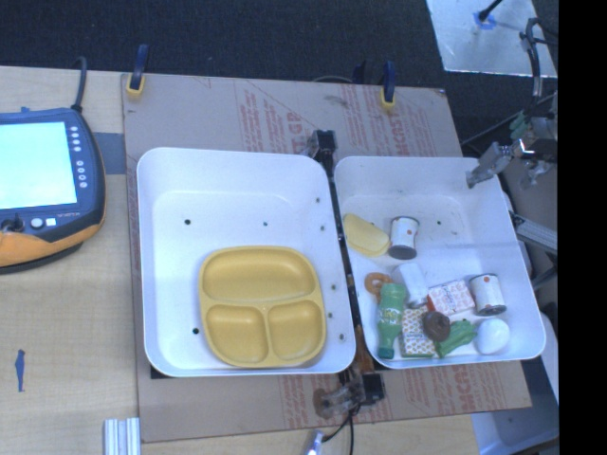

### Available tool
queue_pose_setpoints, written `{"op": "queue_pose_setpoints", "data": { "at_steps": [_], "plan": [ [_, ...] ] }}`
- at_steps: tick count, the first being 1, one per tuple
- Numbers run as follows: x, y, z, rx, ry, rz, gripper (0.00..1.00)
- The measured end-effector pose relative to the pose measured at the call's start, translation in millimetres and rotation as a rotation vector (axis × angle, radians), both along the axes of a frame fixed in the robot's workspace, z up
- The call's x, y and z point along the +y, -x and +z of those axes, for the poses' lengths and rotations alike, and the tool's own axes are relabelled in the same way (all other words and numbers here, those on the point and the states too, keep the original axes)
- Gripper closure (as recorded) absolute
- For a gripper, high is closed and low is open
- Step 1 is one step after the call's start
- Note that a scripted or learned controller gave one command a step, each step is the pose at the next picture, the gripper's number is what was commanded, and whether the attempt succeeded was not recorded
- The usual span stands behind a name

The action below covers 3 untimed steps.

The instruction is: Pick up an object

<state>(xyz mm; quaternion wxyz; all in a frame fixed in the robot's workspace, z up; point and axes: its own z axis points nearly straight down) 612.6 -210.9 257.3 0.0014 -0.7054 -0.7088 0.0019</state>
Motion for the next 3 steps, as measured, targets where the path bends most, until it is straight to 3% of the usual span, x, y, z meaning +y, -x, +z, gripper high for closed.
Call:
{"op": "queue_pose_setpoints", "data": {
  "at_steps": [1,2,3],
  "plan": [
    [67.9,1.4,-126.2,0.003,-0.001,0.002,0.0],
    [86.8,11.8,-165.0,0.0,0.001,0.002,0.0],
    [113.1,1.3,-163.7,-0.005,0.003,0.002,0.0]
  ]
}}
